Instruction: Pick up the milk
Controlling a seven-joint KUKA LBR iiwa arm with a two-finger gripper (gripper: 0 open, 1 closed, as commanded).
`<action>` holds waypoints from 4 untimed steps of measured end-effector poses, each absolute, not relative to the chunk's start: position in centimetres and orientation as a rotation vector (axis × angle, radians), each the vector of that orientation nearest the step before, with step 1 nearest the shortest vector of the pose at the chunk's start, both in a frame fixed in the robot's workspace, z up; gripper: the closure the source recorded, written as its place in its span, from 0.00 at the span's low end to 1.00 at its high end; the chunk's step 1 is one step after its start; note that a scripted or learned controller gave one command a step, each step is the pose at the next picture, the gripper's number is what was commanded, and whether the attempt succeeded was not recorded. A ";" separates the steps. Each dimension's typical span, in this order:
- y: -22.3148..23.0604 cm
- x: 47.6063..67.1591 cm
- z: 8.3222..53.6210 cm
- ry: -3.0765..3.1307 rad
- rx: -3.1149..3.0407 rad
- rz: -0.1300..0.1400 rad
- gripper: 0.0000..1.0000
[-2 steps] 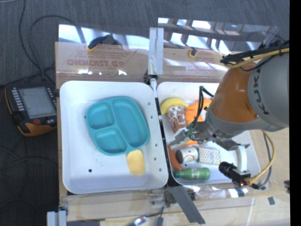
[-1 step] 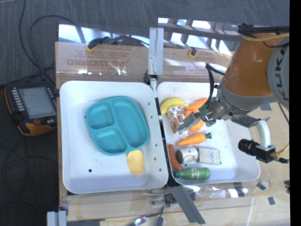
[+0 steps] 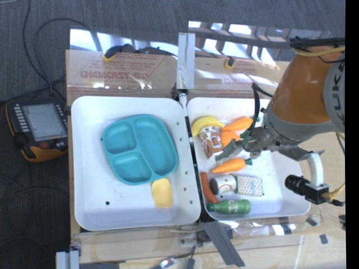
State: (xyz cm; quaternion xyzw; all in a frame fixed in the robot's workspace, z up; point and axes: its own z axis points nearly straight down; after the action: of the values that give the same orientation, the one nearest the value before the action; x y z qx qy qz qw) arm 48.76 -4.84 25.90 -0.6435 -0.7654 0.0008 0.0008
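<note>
Bins sit side by side on the bench in the camera view, a left bin (image 3: 90, 167) and a right bin (image 3: 280, 198), both shallow and white. The left bin holds a teal divided plate (image 3: 140, 147) lying flat near its middle, and a pale yellow piece of play food (image 3: 162, 193) just beside the plate's lower edge.

The right bin is crowded toward its left half. A yellow round item (image 3: 203, 123) lies at the upper left, with the milk (image 3: 211, 141), a small brown-and-white carton, lying on its side just below and touching it. An orange carrot (image 3: 238, 124) rests to the right of the milk, and a second carrot (image 3: 231, 165) lies lower, near the bin's middle. Further down are a small can (image 3: 223, 184) on its side, a patterned box (image 3: 250, 186) just beside it, a red-orange item (image 3: 207, 190) along the left wall, and a green bottle (image 3: 231, 207) lying flat along the near wall.

The arm (image 3: 305, 94) reaches in from the right, its orange band large in view. The gripper (image 3: 238, 145) hangs low between the two carrots, just right of the milk. Its dark fingers (image 3: 230, 148) appear spread, with nothing between them.
</note>
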 end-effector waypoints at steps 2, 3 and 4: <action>-6.5 48.4 21.4 -2.607 -1.752 0.001 0.00; 0.1 53.1 18.3 -2.654 -1.677 0.003 0.00; 1.2 55.7 29.9 -2.552 -1.834 0.005 0.00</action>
State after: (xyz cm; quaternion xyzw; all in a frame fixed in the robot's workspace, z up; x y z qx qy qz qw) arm 55.72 1.16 29.94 -0.5836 -0.8120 0.0015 -0.0008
